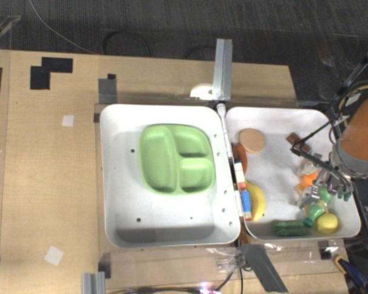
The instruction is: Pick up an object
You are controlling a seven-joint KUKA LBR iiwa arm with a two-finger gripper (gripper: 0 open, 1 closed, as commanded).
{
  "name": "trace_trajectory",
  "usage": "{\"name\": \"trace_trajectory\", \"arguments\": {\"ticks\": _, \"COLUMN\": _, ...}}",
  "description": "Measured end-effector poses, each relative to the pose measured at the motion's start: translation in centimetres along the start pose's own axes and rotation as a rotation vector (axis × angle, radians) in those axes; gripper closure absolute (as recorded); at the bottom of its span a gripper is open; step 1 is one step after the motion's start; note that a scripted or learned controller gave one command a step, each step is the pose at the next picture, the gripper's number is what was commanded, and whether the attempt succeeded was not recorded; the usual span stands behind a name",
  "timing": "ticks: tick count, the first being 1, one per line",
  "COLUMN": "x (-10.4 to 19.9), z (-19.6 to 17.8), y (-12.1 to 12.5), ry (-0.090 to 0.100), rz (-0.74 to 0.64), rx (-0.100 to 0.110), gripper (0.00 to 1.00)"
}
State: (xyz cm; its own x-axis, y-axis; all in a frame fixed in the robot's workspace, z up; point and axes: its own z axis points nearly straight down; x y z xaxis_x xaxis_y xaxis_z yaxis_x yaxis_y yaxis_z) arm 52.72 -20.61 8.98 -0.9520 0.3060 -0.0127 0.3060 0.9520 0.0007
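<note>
- Camera view: two white bins sit side by side on the table [49, 182]. The left bin [119, 219] holds a green divided tray [175, 158], lying flat near its middle.
- The right bin [276, 118] holds the loose things. A round tan disc [252, 141] lies near its far left corner, with a reddish-orange piece [241, 158] just beside it against the left wall.
- A yellow banana [256, 201] lies along the left wall, next to a white and blue stick-like item [241, 192] on the divider between the bins.
- A dark green, cucumber-like object [290, 228] lies along the near wall. A yellow lemon [327, 223] sits in the near right corner, touching a small green object [314, 211].
- An orange item [309, 179] lies just above these, partly hidden by the arm.
- The gripper [316, 188] is low over the right side of the right bin, among the orange and green things. Whether it is apart or closed, I cannot tell.
</note>
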Motion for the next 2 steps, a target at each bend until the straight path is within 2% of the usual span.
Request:
{"name": "trace_trajectory", "arguments": {"ticks": 1, "x": -0.3, "z": 0.0, "y": 0.2, "ry": 0.000, "rz": 0.041, "rx": 0.000, "gripper": 0.00}}
{"name": "trace_trajectory", "arguments": {"ticks": 2, "x": -0.9, "z": 0.0, "y": 2.1, "ry": -0.002, "rz": 0.123, "rx": 0.001, "gripper": 0.00}}
